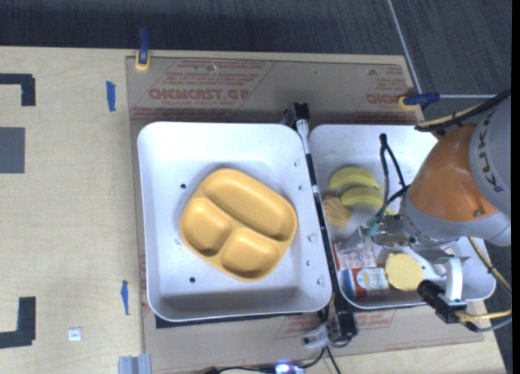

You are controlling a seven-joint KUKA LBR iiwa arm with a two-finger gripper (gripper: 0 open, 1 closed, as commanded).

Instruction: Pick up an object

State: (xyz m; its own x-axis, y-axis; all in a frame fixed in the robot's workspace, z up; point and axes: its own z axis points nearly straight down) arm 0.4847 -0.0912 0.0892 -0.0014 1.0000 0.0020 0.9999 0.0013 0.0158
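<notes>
**Arm low over the right bin, fingers hidden**

The worktop [65, 202] carries two white bins side by side. The left bin [162, 153] holds one thing, a yellow tray [237, 222] with three compartments, lying tilted near the middle.

The right bin [341, 141] holds the small objects. Near its far wall lies a banana [356, 184], and just beside it, toward the left wall, a small tan item [336, 211] that is too blurred to name. At the near wall lies a can [362, 281] on its side, with a white, red and blue label. Touching the right end of the can is a round yellow disc [401, 271]. Between the banana and the can there is some crumpled clear or grey material [356, 244]; what it is, I cannot tell.

The arm [455, 185] reaches in from the right and covers the right half of this bin. Its orange band is above the wrist, and black cables run along it. The gripper [388, 234] is under the wrist, low over the middle of the bin, near the disc and the crumpled material. The wrist covers the fingers, so I cannot tell if they are apart or together, and no object is seen between them.
</notes>
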